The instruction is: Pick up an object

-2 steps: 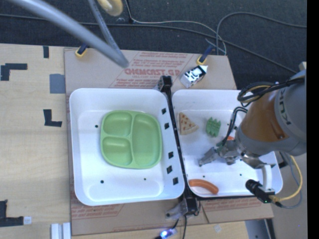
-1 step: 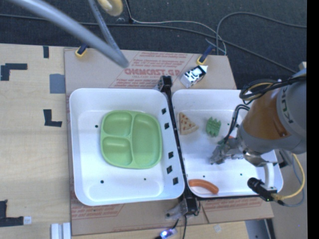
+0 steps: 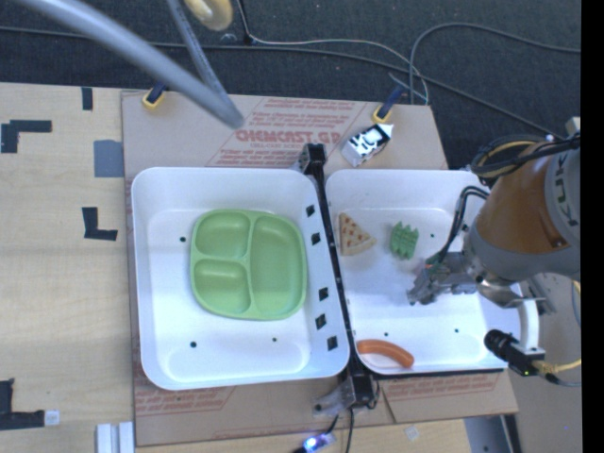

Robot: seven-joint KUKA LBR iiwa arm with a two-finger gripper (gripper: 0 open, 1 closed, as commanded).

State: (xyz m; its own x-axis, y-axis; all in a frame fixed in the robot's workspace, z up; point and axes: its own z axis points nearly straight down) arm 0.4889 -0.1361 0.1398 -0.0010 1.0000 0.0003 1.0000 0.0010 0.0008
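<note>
In the right bin (image 3: 377,192) lie a pizza slice toy (image 3: 354,235) near the left wall, a green ridged piece (image 3: 404,240) in the middle, and an orange sausage (image 3: 385,353) at the front edge. My gripper (image 3: 424,286) hangs low over the bin floor, just below and right of the green piece, reaching in from the right under the orange wrist band (image 3: 524,206). Nothing shows between its tips.
The left bin (image 3: 151,281) holds a green divided plate (image 3: 249,263). A black divider with clips (image 3: 326,253) runs between the bins. Cables trail behind the bench at the back right. A small black and white object (image 3: 368,141) lies on the cardboard behind the bins.
</note>
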